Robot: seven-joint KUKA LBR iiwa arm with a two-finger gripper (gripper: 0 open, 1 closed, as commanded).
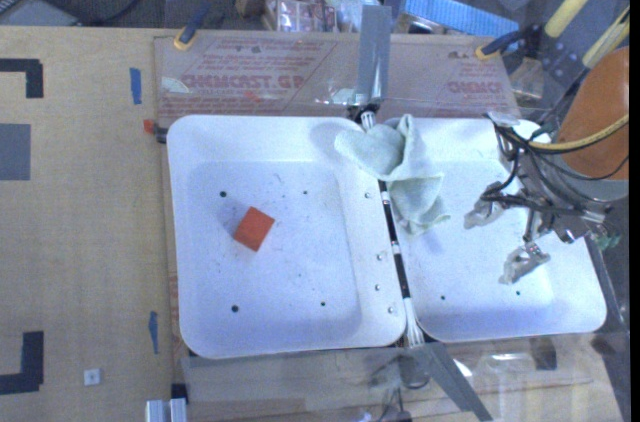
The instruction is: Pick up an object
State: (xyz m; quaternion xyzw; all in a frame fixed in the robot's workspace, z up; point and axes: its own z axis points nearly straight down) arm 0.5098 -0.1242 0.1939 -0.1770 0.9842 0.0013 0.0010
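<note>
Gripper [506,238] over right bin [560,310], fingers spread, nothing between them; approach step, judged; orange block [254,229] sits alone in left bin [200,310], well apart; pale cloth [400,172] drapes across divider, nearer; next move calls for choosing target, descending, closing.

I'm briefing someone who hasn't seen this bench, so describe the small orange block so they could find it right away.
Start at the left shallow white bin of the two side by side. On its floor, left of centre, lies the small orange-red block. It is the only bright, hard-edged thing there; the pale crumpled cloth draped over the divide between the bins is soft and greenish-white.
</note>
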